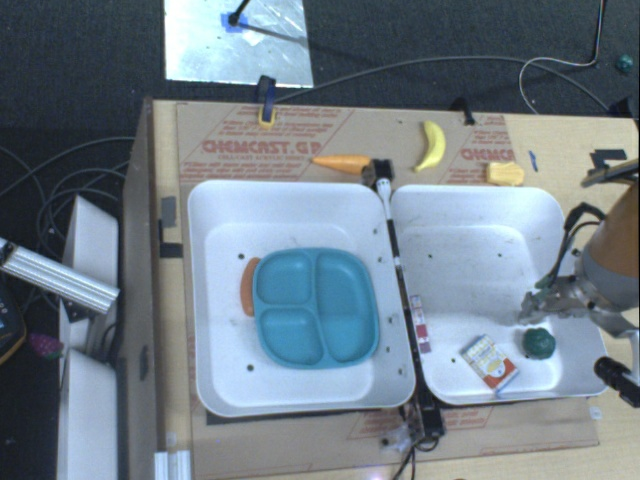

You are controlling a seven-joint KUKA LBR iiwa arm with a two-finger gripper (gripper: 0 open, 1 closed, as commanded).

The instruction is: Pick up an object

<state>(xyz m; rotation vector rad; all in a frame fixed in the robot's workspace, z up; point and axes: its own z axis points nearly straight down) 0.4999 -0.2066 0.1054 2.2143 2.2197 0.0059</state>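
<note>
1. Sitting in the left bin [215, 268], a blue divided plate [318, 304] lies flat near the middle, and an orange sausage-shaped piece [247, 286] rests just beside the plate's left edge, touching or nearly touching it. Both lie well apart from the arm, so they look like leftovers of the sorting and not the present target.
2. Behind the bins, on the cardboard-covered surface [250, 133], a toy carrot [341, 164] lies near the seam between the bins, a banana [432, 146] stands further right, and a small yellow block [505, 174] sits right of that. They lie outside both bins, probably beyond what the program aims at.
3. In the right bin [480, 233], a small orange-and-white carton [489, 361] lies flat near the front wall, turned at a slant.
4. Just right of the carton, apart from it, a dark green round object [540, 343] rests on the bin floor. I judge it the likely thing to pick, since the arm is nearest to it.
5. The gripper [548, 306] hangs just above and slightly left of the green object, reached in from the right. Nothing is seen pinched in it; whether it is spread or pressed together I cannot tell, as that part is small and blurred. The grasp seems not yet made.
</note>
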